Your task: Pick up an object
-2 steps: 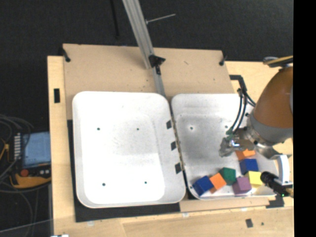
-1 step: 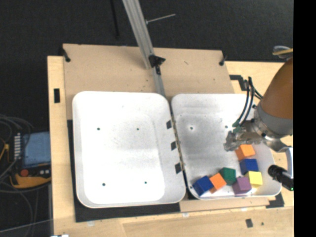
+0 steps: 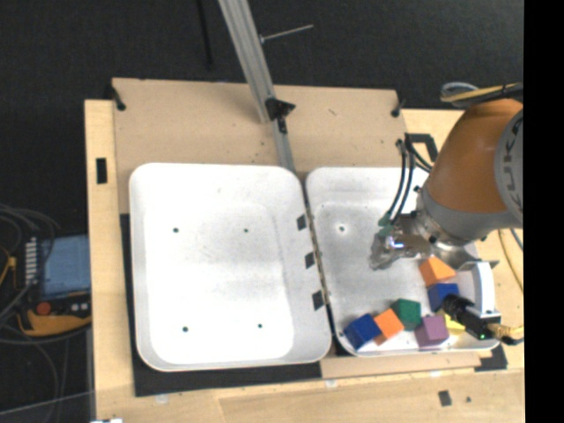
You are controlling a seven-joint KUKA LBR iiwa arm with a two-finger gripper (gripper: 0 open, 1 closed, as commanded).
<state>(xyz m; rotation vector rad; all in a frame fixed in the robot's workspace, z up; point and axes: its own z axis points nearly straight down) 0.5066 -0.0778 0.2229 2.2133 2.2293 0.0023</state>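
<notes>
Camera view: right shallow white plastic bin [image 3: 352,192], holding small blocks along its near edge — blue cube [image 3: 360,330], orange cube [image 3: 389,323], green block [image 3: 408,311], purple cube [image 3: 432,330], second orange block [image 3: 435,270], second blue block [image 3: 441,294]. Metal two-finger gripper [image 3: 385,252] hangs over bare bin floor; its opening cannot be told, nothing seen held. Blocks lie nearward and rightward of it, close-packed against the rim. Left white bin [image 3: 220,263] offers open room.

Bright, even overhead light washes the two white bins [image 3: 220,263] almost flat, shadows faint; dark floor [image 3: 53,42] swallows detail, and the whole picture looks slightly soft, perhaps low resolution.
</notes>
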